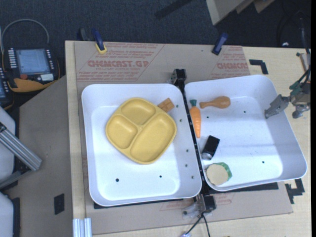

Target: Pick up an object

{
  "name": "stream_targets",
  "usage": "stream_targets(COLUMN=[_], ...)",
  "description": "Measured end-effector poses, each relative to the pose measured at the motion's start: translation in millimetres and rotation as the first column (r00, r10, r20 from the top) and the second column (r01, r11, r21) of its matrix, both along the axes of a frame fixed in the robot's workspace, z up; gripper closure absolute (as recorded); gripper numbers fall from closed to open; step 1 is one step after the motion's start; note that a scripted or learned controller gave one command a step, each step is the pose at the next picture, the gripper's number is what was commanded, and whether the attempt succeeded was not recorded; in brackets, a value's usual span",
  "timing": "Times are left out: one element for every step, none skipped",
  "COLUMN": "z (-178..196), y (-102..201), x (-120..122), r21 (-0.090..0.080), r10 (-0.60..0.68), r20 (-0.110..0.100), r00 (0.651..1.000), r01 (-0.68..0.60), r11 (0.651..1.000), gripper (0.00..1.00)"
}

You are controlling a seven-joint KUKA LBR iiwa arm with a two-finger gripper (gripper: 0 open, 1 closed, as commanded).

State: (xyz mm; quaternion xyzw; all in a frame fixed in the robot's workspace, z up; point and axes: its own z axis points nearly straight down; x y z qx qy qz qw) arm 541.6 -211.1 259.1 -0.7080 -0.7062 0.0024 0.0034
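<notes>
Robotics lab bench, not a home or kitchen. Evidence: flat brown board tabletop (148, 58) still wearing its printed protective paper, held down at the back edge by a blue-and-yellow spring clamp (100, 44) and a second blue clamp (219, 43). Two shallow white plastic bins (96, 147) (281, 147) sit side by side, fixed with black corner brackets (257, 65). Handheld robot teach pendant with a lit screen and coiled cable (32, 65) sits off the left edge. Aluminium extrusion bar (17, 144) at lower left, dark carpet floor (123, 9) behind, loose cables at the front edge.
</notes>
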Motion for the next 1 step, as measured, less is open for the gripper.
stream_targets(z=[4.3], y=[0.2], x=[1.9], r21=[-0.002], r10=[0.002], r20=[0.009], r00=[1.000], r01=[-0.002], r11=[1.000], gripper=[0.00])
